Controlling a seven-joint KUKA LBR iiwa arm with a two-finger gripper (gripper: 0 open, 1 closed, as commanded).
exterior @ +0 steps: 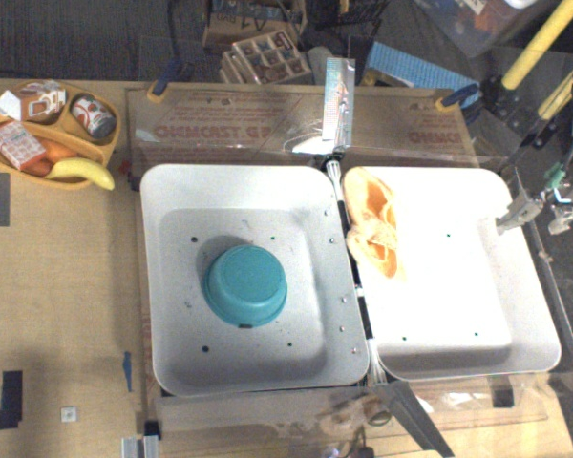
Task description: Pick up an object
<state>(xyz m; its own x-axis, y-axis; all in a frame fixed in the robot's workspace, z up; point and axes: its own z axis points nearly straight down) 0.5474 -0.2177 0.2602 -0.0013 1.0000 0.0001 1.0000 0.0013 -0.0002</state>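
Left bin point(162, 256): shallow, white, with a grey sunken floor; it sits beside the right bin, their inner rims touching along the middle of the table.
Teal bowl point(246, 285): round and turned upside down, resting on the floor of the left bin, a little left of that bin's middle and apart from all its walls.
Right bin point(458, 294): shallow and white, its floor bright under the light, with a few small dark dots on it.
Orange cloth point(375, 225): a crumpled orange and cream piece, lying in the upper left corner of the right bin, pressed against the wall nearest the left bin.
Gripper point(530, 208): seen at the right edge of the view, a pale metal part over the upper right rim of the right bin; I cannot tell whether it is apart or together, and nothing shows held in it. It is well apart from both the bowl and the cloth.
Table point(57, 303): light brown board surface around the bins.
Orange tray point(48, 139): at the upper left of the table, well apart from the bins, holding a banana point(83, 171), small boxes and a round tin.
Cardboard panel point(239, 127): flat brown sheet with red lettering, lying just behind both bins.
Yellow bar point(544, 31): slanting across the upper right corner, above the dark clutter behind the table.
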